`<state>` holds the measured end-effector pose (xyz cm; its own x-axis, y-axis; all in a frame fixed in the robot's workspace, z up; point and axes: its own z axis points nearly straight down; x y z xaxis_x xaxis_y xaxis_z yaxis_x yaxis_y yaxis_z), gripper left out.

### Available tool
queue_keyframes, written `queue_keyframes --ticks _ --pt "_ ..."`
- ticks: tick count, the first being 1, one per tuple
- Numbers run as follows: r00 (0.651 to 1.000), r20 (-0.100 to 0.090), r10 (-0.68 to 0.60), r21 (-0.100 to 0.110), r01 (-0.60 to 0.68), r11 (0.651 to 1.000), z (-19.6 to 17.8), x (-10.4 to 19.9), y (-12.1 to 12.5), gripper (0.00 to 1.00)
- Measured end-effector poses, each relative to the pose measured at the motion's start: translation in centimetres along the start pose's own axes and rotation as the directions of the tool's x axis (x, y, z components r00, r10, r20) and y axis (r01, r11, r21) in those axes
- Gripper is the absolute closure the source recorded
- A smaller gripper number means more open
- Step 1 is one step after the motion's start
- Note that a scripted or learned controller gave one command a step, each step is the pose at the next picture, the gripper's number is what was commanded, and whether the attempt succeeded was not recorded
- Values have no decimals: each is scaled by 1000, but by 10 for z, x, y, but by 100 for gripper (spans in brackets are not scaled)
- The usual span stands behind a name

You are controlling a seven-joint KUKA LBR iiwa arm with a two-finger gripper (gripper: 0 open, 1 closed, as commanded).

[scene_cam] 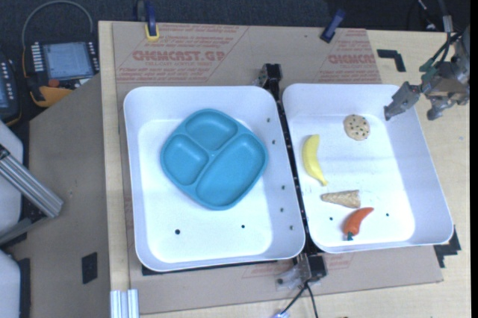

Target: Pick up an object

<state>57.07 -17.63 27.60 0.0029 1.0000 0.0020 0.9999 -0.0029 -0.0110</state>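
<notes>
The right bin (418, 160) holds a yellow banana (314, 159), a chocolate-chip cookie (357, 127), a tan wedge-shaped piece (341, 198) and a red-orange chili pepper (357, 221). My gripper (415, 101) hovers at the bin's far right corner, near the rim, its two fingers spread apart with nothing between them. The cookie lies to the left of it, roughly a gripper's width away.
The left bin (142, 160) bears a blue divided plate (214, 157). A black clamp strip (287, 167) runs between the two bins. Cardboard (224, 48) lies under both bins, with clamps at its far edge.
</notes>
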Motion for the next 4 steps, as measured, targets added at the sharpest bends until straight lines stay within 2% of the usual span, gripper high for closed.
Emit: queue_keyframes --ticks 1,2,3,4 --pt "1000 2 -3 -11 3 1000 -6 1 2 0" --pt "1000 2 -3 -10 3 1000 51 -7 5 0" --pt "1000 0 -3 -6 3 1000 101 -1 -4 0" --pt "1000 0 -2 -6 2 1000 149 -9 -7 0"
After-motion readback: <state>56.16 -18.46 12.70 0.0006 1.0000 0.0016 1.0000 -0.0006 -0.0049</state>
